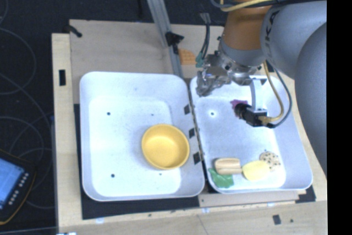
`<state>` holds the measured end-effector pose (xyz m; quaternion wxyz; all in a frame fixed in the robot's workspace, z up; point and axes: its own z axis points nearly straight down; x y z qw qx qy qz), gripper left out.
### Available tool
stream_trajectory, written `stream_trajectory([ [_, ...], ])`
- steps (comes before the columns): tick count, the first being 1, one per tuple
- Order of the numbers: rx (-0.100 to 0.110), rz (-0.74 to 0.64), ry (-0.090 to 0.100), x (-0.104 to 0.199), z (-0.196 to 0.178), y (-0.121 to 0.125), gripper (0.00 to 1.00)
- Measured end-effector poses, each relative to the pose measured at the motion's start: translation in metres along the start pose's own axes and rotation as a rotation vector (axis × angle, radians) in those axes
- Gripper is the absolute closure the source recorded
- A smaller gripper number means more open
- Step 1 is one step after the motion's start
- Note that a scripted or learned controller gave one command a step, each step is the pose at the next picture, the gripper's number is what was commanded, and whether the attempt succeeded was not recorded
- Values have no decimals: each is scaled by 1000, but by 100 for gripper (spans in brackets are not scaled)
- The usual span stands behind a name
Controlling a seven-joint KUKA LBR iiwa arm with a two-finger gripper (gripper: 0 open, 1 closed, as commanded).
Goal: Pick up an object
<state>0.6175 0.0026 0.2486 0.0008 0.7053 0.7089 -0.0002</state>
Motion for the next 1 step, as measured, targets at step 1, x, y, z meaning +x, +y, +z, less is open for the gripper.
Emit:
stream_trajectory([
  [1,0,0,0,50,13,8,100],
])
